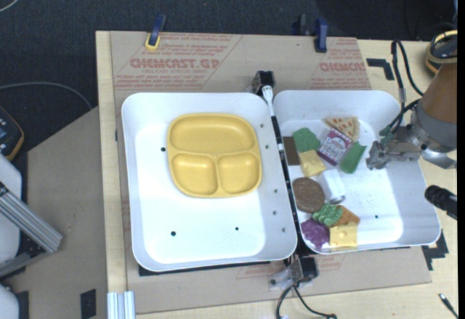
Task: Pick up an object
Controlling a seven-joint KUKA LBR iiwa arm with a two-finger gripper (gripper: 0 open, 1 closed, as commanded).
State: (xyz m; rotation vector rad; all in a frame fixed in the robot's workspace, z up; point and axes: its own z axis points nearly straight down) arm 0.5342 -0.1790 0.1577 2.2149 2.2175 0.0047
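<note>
Gripper over the right bin, finger state unreadable. Green toy piece lies just beside its tip (likely light, rigid, smooth); grasp across its narrow width.

Toy food crowds the right bin's left half; its right half lies open.

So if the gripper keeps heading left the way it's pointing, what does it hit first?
Probably the green piece, lying just left of the gripper in the right bin, though the gripper's height above it is unclear.
</note>
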